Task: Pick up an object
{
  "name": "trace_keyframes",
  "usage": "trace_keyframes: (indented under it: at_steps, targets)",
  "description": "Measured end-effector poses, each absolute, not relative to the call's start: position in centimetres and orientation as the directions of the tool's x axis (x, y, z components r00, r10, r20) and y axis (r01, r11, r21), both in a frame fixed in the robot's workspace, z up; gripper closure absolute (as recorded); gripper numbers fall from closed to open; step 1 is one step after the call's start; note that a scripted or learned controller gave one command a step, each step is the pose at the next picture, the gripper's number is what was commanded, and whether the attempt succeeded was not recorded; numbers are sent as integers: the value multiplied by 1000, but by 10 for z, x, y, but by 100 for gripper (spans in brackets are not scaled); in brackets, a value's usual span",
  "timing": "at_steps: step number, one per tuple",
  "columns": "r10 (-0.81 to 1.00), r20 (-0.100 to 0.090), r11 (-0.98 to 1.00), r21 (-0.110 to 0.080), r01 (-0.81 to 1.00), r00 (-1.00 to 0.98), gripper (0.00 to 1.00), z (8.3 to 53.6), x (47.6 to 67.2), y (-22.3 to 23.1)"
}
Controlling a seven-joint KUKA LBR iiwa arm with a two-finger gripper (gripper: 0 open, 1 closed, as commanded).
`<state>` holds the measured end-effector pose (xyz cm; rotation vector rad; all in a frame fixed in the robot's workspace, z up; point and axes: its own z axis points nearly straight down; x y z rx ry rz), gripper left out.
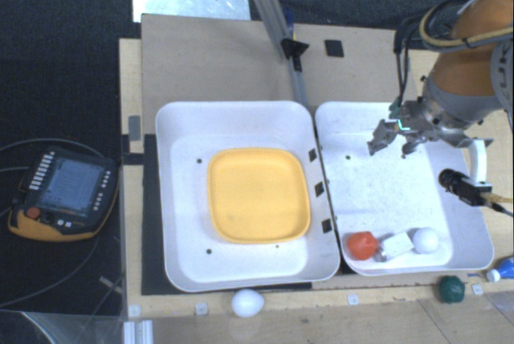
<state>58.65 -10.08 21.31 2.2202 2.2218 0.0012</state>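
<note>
Jaws (395,141): apart, nothing between the fingers, hanging over the upper part of the right bin.
Arm (470,65): grey with an orange band, reaching in from the right side of the view.
Right bin (337,121): white, shallow, lying under the jaws.
Red object (361,245): in the right bin's near corner, well below the jaws and slightly left of them.
White block (396,244): just right of the red object, almost straight below the jaws.
White ball (425,239): touching the block's right end, below and right of the jaws.
Left bin (173,174): left of the jaws.
Yellow plate (259,194): in the left bin, well left of the jaws.
White egg (247,303): on the worktop (201,61), far below-left of the jaws.
Green ball (450,288): on the worktop below the right bin.
</note>
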Motion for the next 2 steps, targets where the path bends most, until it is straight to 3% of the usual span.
trace_keyframes:
  at_steps: [1, 2]
  targets:
    - [1000, 0, 1, 1, 1000, -1, 0, 213, 586, -101]
    - [1000, 0, 0, -4, 1000, 0, 0, 157, 578, -107]
